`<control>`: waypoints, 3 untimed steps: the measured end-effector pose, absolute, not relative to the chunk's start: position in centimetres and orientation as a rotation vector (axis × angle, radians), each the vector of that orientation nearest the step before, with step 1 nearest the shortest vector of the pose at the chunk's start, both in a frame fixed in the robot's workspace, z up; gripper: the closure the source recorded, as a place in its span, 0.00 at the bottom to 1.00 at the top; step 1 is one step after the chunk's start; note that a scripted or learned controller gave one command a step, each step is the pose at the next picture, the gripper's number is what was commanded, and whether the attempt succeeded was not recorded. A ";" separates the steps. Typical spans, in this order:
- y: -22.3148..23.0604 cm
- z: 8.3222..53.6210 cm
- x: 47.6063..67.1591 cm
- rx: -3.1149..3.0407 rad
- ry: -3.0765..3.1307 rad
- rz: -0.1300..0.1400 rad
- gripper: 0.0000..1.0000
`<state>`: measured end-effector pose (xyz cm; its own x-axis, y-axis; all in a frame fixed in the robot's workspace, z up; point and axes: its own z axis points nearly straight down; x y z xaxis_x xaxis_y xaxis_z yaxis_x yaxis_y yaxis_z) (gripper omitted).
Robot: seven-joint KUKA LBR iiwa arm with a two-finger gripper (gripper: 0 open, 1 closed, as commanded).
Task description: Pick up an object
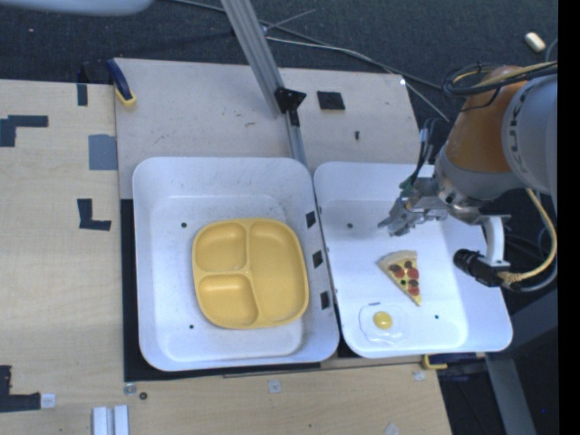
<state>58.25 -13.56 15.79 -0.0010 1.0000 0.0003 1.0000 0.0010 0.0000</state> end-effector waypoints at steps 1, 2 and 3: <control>-13.1 22.0 58.6 -2.222 -2.226 -0.003 1.00; -13.1 21.8 58.6 -2.220 -2.222 0.001 1.00; -8.8 21.3 56.7 -2.215 -2.223 0.003 1.00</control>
